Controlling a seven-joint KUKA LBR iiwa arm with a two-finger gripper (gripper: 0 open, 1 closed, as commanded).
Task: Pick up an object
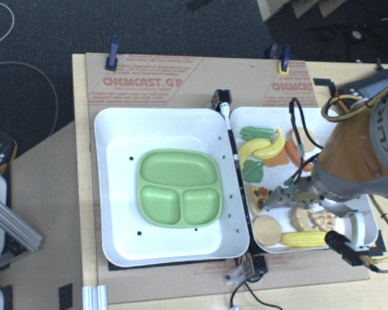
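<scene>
The right bin (262, 115) holds several toy foods. A yellow banana (261, 149) lies beside an orange carrot (290, 154), with a green pod (257, 133) behind them and a green leafy piece (253, 171) in front. Further forward are a tan round disc (267, 229), a corn cob (304, 239), a pizza slice (324, 221) and small dark berries (262, 196). My gripper (280, 200) hangs low over the middle of this bin, just right of the berries and above the disc. Nothing can be seen held in it.
The left bin (110, 173) holds a green divided plate (179, 187). The arm's grey and orange body (352, 154) covers the right bin's right side. Black cables (297, 124) loop above the carrot. Blue clamps (112, 53) sit on the bench's back edge.
</scene>
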